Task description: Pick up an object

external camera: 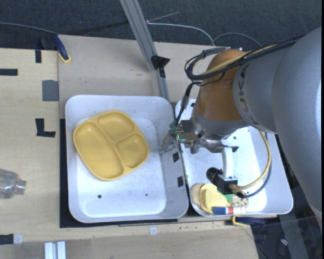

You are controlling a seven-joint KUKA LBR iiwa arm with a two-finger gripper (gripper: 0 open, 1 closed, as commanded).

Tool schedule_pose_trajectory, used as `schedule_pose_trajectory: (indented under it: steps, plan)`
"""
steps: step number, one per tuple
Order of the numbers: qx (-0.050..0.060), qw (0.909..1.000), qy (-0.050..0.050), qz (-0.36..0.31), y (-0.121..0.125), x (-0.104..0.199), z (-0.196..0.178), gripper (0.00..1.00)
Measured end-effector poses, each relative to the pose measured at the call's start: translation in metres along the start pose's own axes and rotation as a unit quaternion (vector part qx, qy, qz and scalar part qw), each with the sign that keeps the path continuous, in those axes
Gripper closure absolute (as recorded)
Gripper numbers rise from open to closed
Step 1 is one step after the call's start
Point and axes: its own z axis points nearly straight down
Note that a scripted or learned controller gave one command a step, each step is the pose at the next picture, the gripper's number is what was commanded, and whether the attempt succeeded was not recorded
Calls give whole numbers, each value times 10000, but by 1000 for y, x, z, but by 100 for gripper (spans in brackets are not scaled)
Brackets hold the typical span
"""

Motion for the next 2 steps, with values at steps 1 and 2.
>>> schedule_pose_trajectory:
  steps: [1,2]
  plan:
    - [8,10000,7,-6,0,0,-10,100]
    - [12,10000,7,-5,0,0,-9,0]
